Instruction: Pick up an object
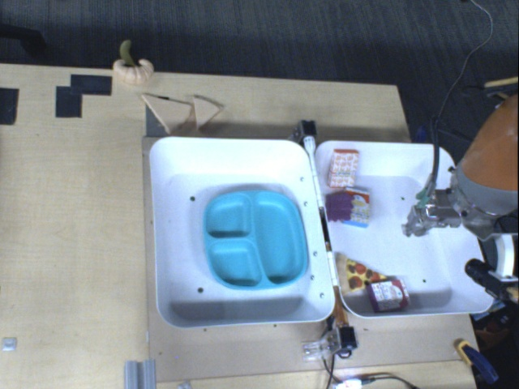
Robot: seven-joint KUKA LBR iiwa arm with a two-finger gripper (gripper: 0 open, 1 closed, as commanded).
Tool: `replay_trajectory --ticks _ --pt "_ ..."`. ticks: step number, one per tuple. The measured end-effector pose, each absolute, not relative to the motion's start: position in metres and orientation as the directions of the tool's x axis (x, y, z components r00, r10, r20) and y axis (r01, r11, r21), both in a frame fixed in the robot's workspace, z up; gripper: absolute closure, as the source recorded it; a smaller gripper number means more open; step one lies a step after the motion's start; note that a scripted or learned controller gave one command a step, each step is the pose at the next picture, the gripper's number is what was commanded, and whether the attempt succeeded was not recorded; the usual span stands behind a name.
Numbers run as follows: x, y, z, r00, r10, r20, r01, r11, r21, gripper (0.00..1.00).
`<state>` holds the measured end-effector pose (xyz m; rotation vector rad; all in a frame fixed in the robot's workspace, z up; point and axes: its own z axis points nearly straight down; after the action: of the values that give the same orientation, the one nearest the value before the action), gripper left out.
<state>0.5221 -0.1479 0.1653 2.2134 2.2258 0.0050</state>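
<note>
Right now my pincer (pixel 415 224) hangs over the open floor of the right bin (pixel 454 258), toward that bin's right side, with my arm (pixel 495 160) coming in from the right edge of the view. From this slant I cannot tell how the pincer stands, and nothing shows held in it.

Everything worth picking lies to the pincer's left, along the wall this bin shares with the left bin (pixel 174 217). Closest, I judge, is the purple packet (pixel 349 207), almost level with the pincer and separated from it by bare white floor. Just above it, toward the bin's far end, sits a white carton with red print (pixel 344 168), its long axis running roughly along that shared wall. Down in the near-left corner lie a pizza slice toy (pixel 355 272) and, just beside it, a dark maroon packet (pixel 388 294).

So the move I expect turns on a shift leftward across the bin, hardly any travel toward the near or far end, if the purple packet is the target. It sits near the wall, which may crowd one side of the grasp.

The left bin carries a blue divided tray (pixel 255 237), well apart from me. All of this rests on the table (pixel 73 241).
</note>
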Motion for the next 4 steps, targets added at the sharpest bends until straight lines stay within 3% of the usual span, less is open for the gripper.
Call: replay_trajectory --ticks 1,2,3,4 --pt "0.487 -0.177 0.191 -0.002 1.000 -0.001 1.000 0.002 0.002 1.00" --pt "0.542 -0.114 0.187 -0.005 1.000 0.001 1.000 0.005 0.003 1.00" --pt "0.487 -0.136 0.209 -0.003 1.000 -0.001 1.000 0.003 0.002 1.00" --pt "0.487 -0.135 0.209 -0.003 1.000 0.000 1.000 0.003 0.002 0.00"
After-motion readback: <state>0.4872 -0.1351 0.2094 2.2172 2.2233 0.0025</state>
